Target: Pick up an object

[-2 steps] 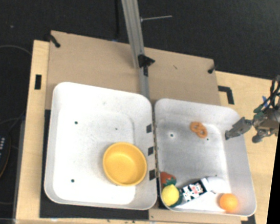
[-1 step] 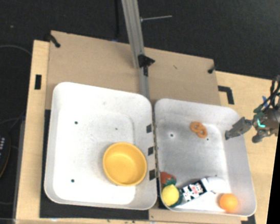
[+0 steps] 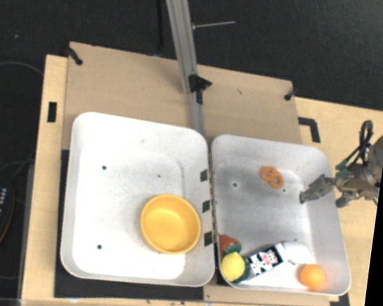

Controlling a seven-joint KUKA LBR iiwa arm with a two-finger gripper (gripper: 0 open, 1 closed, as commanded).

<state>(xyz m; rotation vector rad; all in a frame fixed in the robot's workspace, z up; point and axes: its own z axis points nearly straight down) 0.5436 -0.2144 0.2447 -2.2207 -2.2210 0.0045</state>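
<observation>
Look to the right bin [image 3: 323,224]: your gripper [image 3: 329,191] hangs over its right rim, and its two dark fingers [image 3: 313,190] look spread with nothing between them, though the view there is small and dim. A small brown pretzel-like piece [image 3: 271,175] lies to its left on the bin floor. Along the near wall sit a yellow lemon [image 3: 233,266], a red piece [image 3: 227,244], a black-and-white box [image 3: 266,259] and an orange [image 3: 313,276]. The left bin [image 3: 106,158] holds a yellow bowl [image 3: 170,223].
</observation>
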